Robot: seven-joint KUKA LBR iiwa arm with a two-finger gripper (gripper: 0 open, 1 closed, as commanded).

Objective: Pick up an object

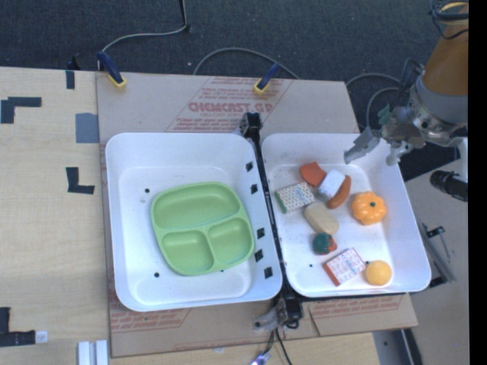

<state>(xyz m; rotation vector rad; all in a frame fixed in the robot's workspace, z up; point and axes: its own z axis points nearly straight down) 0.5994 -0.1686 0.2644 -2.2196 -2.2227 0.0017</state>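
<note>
Nothing is being lifted yet: the objects are all lying loose in the right bin (411,226), so the whole pick is still to come. Counting them gives eight: a small pumpkin (367,208), a yellow ball (378,272), a sausage (339,192), a red piece (311,174), a white block (332,181), a beige lump (322,220), a teal-and-red toy (324,242) and two patterned cards (294,197). The hand (378,147) is hovering over that bin's upper right rim, fingers spread, pinching nothing. The left bin (125,204) is carrying one green divided plate (201,228).
</note>
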